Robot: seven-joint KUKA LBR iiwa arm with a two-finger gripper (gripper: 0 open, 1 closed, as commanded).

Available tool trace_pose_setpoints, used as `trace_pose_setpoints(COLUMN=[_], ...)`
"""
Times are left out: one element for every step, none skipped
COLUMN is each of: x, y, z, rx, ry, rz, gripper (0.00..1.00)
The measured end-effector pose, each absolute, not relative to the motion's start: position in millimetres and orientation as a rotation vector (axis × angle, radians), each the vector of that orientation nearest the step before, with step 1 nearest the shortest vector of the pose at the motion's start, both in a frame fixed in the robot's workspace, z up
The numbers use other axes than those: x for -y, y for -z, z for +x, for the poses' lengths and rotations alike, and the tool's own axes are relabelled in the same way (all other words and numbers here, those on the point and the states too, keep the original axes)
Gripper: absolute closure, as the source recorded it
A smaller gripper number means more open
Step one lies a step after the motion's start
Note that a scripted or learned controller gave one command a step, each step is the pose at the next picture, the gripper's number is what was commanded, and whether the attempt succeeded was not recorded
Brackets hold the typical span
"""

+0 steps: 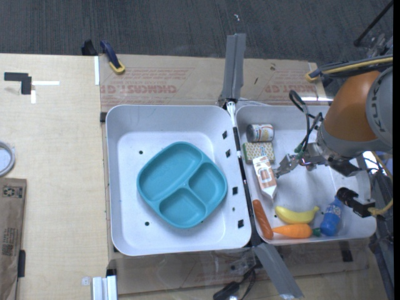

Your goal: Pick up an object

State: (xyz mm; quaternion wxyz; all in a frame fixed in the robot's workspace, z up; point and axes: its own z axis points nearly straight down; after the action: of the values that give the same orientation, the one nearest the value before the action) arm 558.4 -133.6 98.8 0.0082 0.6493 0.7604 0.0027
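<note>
Gripper (289,165) sits low in the right bin (294,114), fingers spread a little, tips just right of the white tube (265,177) with an orange label. Nothing between the fingers that I can see, so no grasp yet.

Right bin contents: small can (260,132) at the far left corner, patterned packet (259,150) just below it, tube below that, then a hot dog (262,218) along the left wall, banana (296,214), carrot (292,231), blue bottle (331,218) at the near right.

Left bin (119,167) holds a blue divided plate (181,184).

Progress: approach looks done, gripper down among the items, nearest the tube. Left: close on something, lift it clear. Likely target is the tube, but that's a guess.
</note>
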Motion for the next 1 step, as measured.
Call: trace_pose_setpoints(x=[123.0], y=[-88.2], z=[546.0], rx=[-2.563], ry=[0.004], rz=[1.826], gripper=[0.0])
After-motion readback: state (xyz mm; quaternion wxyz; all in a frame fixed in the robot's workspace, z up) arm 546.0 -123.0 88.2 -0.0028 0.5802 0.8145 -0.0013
